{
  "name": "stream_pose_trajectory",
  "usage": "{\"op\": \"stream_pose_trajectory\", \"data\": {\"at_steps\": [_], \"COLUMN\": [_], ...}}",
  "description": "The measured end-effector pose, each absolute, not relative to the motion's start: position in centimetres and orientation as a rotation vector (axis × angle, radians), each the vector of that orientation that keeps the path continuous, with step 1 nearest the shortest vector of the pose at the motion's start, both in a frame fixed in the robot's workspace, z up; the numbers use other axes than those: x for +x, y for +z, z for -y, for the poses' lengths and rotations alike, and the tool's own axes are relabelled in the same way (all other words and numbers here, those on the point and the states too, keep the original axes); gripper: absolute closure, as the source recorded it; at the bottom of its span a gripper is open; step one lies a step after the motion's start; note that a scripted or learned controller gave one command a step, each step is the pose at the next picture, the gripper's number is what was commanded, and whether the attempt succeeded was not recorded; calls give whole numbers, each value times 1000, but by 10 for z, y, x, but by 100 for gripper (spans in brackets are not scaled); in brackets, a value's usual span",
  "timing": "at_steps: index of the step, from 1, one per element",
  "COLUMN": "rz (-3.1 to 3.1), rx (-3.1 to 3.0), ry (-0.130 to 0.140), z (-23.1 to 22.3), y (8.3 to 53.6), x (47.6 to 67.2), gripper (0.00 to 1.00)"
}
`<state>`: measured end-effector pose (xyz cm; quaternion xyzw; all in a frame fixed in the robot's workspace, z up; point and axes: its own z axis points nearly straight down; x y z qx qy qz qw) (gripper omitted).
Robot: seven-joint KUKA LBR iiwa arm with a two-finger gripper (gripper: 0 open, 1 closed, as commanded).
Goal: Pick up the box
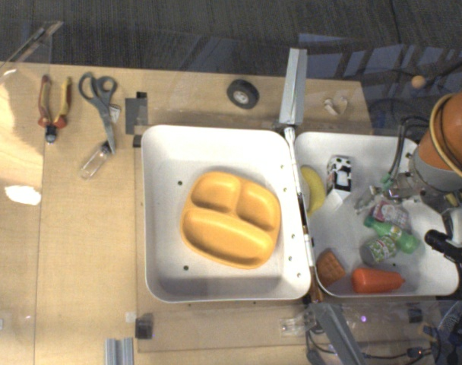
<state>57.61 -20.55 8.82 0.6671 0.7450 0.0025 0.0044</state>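
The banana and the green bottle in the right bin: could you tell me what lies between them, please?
In the camera view, bare white bin floor separates the banana from the green bottle.

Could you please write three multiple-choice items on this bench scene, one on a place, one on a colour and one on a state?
1. Where does the large yellow moulded object lie?
A. In the left bin
B. In the right bin
C. On the bare bench

2. What colour is the carrot-shaped toy in the right bin?
A. Blue
B. Orange
C. White

3. How do the scissors lie on the bench?
A. Standing on their points
B. Flat
C. Hanging from a hook

Answers: 1 A, it fills the middle of the left bin; 2 B, its body is plainly orange; 3 B, both handles and blades lie flat on the wood.
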Motion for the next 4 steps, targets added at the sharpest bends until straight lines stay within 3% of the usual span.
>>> {"op": "stream_pose_trajectory", "data": {"at_steps": [1, 2, 3, 4], "rz": [-2327, -2327, -2415, -2415], "rx": [2079, 2079, 1985, 1986], "ry": [15, 14, 12, 13], "z": [206, 206, 205, 205], "y": [102, 102, 90, 90], "x": [580, 580, 568, 568], "gripper": [100, 0, 0, 0]}}
